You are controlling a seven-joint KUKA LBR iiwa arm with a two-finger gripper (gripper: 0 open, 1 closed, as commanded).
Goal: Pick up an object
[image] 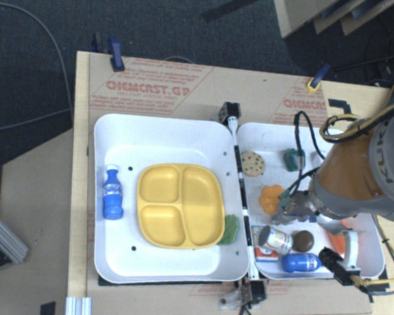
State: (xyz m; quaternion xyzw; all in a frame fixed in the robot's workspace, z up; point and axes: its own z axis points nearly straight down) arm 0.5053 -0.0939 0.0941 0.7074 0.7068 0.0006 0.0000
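The right bin holds several small objects. An orange lump lies near its left wall, and my gripper is low over the bin, right beside that lump on its right. Just below the gripper lie a silver can on its side, a brown ball and a blue cylinder. A round speckled disc and a small teal piece lie farther back. The grey and orange wrist covers the bin's right half.
The left bin holds a yellow divided plate, a small blue bottle at its left and a green item against its right wall. A red and white object lies under the arm at the right.
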